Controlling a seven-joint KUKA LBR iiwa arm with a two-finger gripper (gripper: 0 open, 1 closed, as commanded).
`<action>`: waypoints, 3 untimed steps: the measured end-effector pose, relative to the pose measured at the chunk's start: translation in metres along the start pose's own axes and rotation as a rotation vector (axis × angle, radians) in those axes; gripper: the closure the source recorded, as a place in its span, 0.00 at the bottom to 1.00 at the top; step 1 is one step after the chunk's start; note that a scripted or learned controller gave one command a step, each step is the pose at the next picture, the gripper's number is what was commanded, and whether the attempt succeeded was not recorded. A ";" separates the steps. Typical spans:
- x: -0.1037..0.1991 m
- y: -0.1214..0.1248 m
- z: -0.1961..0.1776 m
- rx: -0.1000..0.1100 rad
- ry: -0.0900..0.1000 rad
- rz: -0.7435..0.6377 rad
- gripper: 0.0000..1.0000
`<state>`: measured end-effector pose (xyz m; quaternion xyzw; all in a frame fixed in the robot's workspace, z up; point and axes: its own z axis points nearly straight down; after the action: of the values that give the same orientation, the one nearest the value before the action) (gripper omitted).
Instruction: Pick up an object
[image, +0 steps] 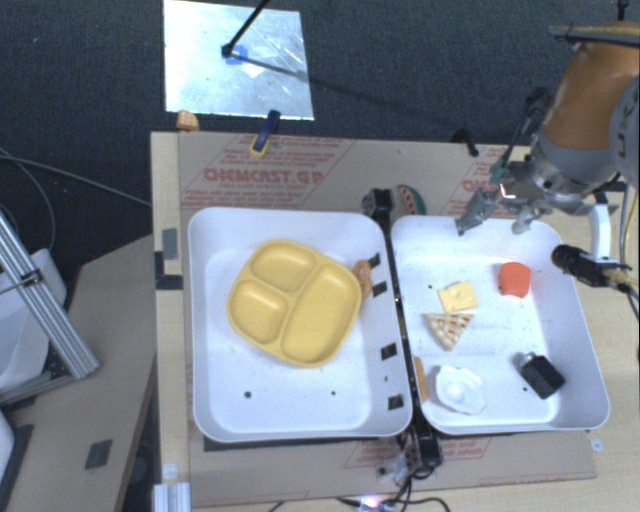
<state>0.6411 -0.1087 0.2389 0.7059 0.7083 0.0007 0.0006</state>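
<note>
The right bin (580, 340) holds several small objects: a red-orange piece (514, 279), a yellow cheese-like square (458, 297), a tan waffle wedge (448, 328), a white rounded piece (460, 389) and a black block (542, 374). My gripper (495, 221) hangs over the far rim of this bin, behind and above the red-orange piece. Its two fingers stand apart, open, with nothing between them. The grey arm with its orange band (590, 90) comes in from the upper right.
The left bin (220, 400) holds a yellow three-compartment plate (295, 301), with a small orange-brown bit (362, 276) at its right rim. A black divider (398, 320) runs between the bins. A shiny sheet (238, 58) lies behind the bench and a metal frame (40, 310) stands at left.
</note>
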 end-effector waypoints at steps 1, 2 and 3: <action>-0.089 -0.060 0.032 0.005 -0.004 0.012 0.00; -0.070 0.002 -0.023 -0.011 -0.003 -0.004 0.00; -0.099 -0.044 0.104 0.012 0.002 0.006 0.00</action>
<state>0.5975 -0.2077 0.1353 0.7081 0.7061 -0.0030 -0.0044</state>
